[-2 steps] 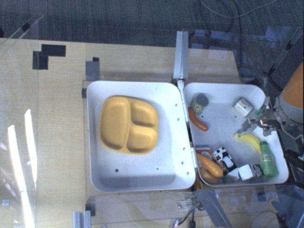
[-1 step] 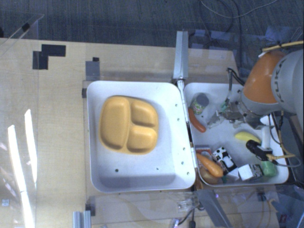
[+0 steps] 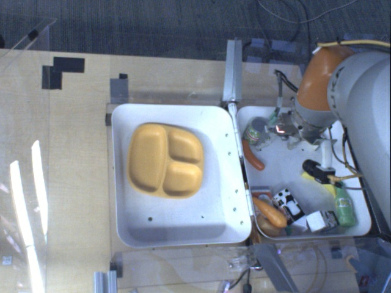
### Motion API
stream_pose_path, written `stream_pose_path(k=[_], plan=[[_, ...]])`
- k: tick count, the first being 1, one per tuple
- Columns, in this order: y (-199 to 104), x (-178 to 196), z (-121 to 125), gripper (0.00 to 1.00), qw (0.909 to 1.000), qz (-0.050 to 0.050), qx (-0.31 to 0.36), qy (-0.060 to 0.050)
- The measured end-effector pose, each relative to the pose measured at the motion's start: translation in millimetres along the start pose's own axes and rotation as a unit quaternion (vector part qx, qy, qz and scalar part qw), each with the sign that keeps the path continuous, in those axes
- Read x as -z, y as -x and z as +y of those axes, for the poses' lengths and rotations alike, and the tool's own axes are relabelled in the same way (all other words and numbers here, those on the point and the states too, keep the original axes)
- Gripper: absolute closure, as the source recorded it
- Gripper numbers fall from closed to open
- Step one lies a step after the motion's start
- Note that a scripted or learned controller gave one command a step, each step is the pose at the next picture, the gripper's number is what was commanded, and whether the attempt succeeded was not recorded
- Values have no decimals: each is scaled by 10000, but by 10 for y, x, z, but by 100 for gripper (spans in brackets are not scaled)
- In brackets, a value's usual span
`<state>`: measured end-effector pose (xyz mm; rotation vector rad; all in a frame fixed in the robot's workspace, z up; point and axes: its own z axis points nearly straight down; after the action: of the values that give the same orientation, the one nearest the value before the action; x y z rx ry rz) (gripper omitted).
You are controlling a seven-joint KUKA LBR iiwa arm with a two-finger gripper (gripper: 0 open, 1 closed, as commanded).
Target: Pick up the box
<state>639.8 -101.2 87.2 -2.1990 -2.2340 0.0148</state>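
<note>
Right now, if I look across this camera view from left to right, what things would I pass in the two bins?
yellow tray → red sausage → black-and-white box → green bottle

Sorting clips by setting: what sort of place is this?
Likely a robotics lab: a grey robot arm over a white bin of jumbled items, a yellow tray in the neighbouring bin, cables on carpet.
</note>
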Motion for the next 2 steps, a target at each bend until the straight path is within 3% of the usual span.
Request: stream_pose_path(k=[1,2], plan=[[-30,-11,97,0,9959,13,-863,-270],[118,-11,163,0,9758,-35,-2180,-187]])
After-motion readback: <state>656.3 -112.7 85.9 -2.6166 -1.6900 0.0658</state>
